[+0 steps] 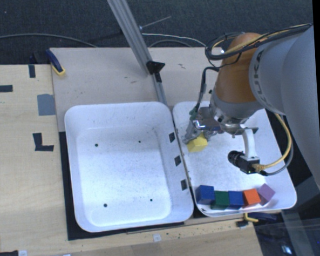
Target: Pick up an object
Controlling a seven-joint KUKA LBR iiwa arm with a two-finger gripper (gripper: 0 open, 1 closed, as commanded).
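- desk [108, 74]: tan top carrying two white bins side by side, with dark tape marks along its left side.
- arm [287, 84]: grey with an orange band, reaches in from the right and covers the right bin's far right corner.
- left bin [121, 113]: sits mid-desk, speckled floor.
- right bin [280, 190]: touches the left bin's right edge and holds all the blocks.
- rail [135, 34]: silver, slants from the desk's far edge down to the gap between the bins.
- jaws [195, 136]: low over the right bin's left edge, far half. Yellow block [198, 144] sits right at the tips; grip looks pinched on it, though the fingers are mostly hidden by the wrist.
- block row along the right bin's near edge, touching each other: blue [205, 193], green [221, 198], second blue [235, 198], orange [251, 196], purple [266, 192].
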